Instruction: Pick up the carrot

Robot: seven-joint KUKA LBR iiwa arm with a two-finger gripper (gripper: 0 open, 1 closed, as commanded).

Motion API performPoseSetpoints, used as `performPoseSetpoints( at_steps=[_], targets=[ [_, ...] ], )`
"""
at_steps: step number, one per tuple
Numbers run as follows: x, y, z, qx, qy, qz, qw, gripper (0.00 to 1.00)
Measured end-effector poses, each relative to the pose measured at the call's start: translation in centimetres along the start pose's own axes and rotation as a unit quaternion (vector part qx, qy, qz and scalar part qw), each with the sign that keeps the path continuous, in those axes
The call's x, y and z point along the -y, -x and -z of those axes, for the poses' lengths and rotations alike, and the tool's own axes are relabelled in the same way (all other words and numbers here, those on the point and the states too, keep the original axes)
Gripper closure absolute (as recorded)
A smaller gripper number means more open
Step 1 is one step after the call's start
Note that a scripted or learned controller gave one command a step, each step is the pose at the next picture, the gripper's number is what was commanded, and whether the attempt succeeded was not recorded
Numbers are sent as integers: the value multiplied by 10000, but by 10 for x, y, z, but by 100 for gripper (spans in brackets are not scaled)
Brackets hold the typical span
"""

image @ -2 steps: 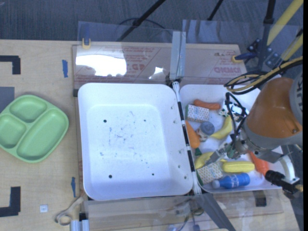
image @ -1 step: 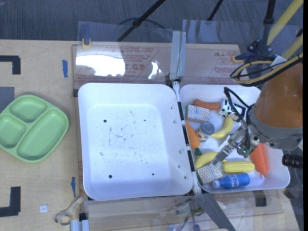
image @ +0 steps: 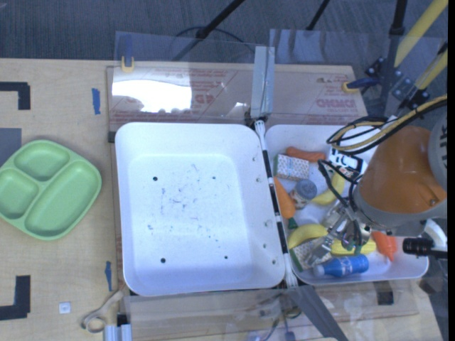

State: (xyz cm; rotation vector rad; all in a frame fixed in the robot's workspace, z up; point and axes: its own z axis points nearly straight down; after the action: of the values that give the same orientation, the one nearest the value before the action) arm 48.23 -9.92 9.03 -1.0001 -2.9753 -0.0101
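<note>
One carrot (image: 284, 197) lies by the bin's left wall while your end effector (image: 340, 234), grip state unclear, hovers nearby, so steer left.

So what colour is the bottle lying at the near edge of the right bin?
Blue, with a white cap end; the bottle shows in the camera view.

The pale wooden worktop (image: 57, 275) carries two shallow white plastic bins: the left bin (image: 192, 204) is the landmark, the right bin (image: 412, 267) touching its right side. A green three-compartment plastic plate (image: 48, 188) lies well left of it.
</note>
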Motion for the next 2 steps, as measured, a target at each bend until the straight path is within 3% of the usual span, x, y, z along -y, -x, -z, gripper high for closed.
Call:
performPoseSetpoints(
  at_steps=[1, 2],
  targets=[
    [11, 5, 65, 15, -32, -2803, 9599, 0],
    [39, 27, 190, 15, -35, -2215, 9752, 0]
  ],
)
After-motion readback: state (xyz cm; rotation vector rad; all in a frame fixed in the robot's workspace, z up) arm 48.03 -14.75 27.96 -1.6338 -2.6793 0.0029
